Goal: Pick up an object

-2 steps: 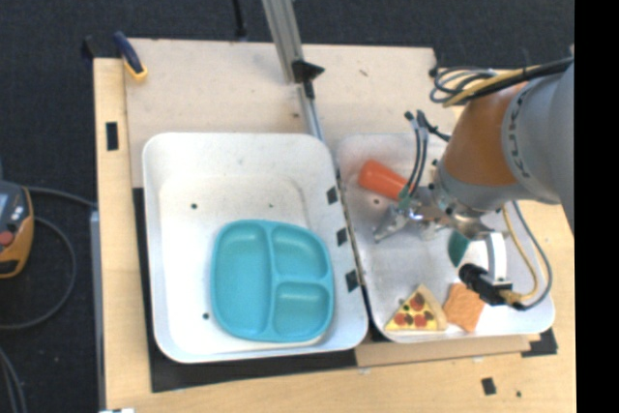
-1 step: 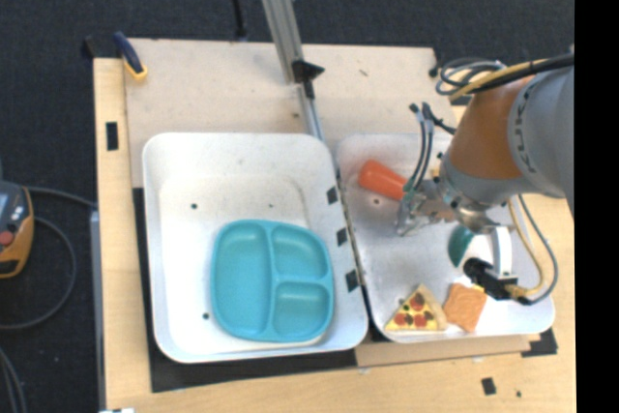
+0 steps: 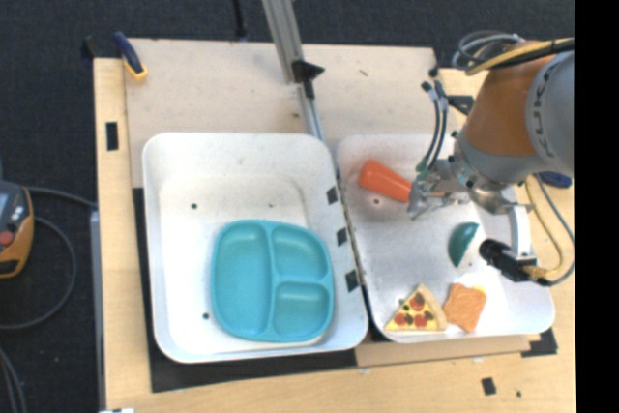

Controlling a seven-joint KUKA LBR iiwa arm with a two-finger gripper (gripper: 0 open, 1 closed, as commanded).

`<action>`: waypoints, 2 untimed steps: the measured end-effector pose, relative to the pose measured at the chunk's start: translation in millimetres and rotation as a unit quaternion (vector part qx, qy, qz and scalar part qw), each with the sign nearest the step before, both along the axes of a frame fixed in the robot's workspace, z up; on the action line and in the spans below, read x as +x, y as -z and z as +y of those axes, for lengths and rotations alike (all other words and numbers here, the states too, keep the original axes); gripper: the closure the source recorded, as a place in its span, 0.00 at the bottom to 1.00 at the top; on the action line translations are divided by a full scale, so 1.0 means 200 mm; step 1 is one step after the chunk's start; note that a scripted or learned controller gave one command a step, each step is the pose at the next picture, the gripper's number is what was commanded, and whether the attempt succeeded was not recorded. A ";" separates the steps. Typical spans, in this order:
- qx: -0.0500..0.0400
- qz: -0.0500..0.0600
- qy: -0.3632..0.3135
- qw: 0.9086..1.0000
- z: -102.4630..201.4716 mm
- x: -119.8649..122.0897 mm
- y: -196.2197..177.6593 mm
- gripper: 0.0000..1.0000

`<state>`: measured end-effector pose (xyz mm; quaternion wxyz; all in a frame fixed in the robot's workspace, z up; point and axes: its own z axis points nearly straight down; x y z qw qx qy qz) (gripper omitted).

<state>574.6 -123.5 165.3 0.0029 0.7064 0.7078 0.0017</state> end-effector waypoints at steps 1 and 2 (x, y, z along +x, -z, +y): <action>0.000 0.000 -0.001 1.000 0.02 0.03 -0.23 1.00; 0.000 0.001 -0.001 1.000 0.02 0.03 -0.37 1.00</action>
